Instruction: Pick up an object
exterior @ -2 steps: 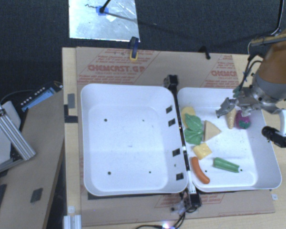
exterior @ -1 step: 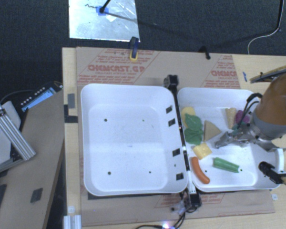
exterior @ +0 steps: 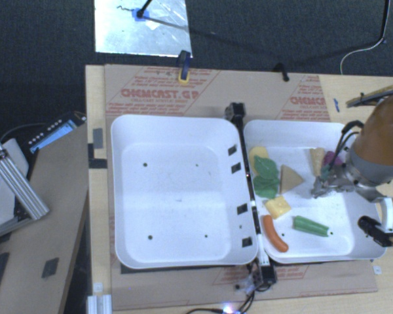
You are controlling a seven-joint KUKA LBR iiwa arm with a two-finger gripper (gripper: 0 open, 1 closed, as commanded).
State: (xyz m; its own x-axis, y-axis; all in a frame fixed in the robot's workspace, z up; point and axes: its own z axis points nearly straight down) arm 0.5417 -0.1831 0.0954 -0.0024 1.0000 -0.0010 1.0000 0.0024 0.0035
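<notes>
The right bin [exterior: 295,136] holds several toy foods. A green leafy piece [exterior: 266,176] and a yellow piece [exterior: 259,153] lie by its left wall. A tan wedge [exterior: 289,178] sits at the middle, a yellow block [exterior: 278,206] below it, an orange-red sausage [exterior: 275,233] at the front left, and a green pod [exterior: 311,226] at the front middle. A tan slice [exterior: 317,159] lies toward the back right. My gripper [exterior: 319,190] is down in the right bin, just right of the tan wedge and above the green pod. Nothing shows between its fingers.
The left bin [exterior: 177,188] lies beside the right one, with black clips [exterior: 241,169] along the shared wall. The arm's orange band [exterior: 380,136] covers the right bin's far right side. A yellow and blue clamp [exterior: 184,67] sits on the cardboard behind.
</notes>
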